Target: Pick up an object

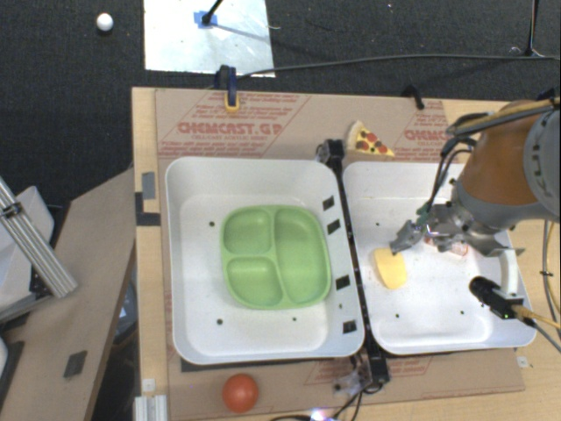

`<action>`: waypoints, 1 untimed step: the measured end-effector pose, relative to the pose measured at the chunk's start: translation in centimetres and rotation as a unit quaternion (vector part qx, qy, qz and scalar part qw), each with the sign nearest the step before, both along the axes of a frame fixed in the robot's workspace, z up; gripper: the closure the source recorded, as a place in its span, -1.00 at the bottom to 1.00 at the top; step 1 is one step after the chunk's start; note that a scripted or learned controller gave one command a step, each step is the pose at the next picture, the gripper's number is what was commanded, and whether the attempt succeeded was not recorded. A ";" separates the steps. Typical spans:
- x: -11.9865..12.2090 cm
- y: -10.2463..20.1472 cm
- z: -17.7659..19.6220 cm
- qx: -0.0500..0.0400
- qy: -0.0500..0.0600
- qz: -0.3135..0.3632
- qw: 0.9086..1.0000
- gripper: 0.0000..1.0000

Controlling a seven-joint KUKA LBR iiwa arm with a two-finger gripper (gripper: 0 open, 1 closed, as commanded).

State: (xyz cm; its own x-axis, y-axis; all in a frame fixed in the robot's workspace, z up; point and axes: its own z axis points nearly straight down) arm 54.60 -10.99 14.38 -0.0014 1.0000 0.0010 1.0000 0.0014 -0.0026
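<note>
Progress looks early: nothing is lifted yet. A yellow object [391,268] lies flat on the floor of the right bin [438,336], near its left wall, and the gripper [412,235] hangs just above and to its right, not touching it as far as I can judge. Whether the claw is spread or closed I cannot tell. Descent, grasp and lift all remain.
</note>
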 end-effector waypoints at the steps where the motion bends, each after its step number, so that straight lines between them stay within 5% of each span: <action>1: 0.0 0.1 -5.2 0.000 0.000 0.000 1.000 -1.00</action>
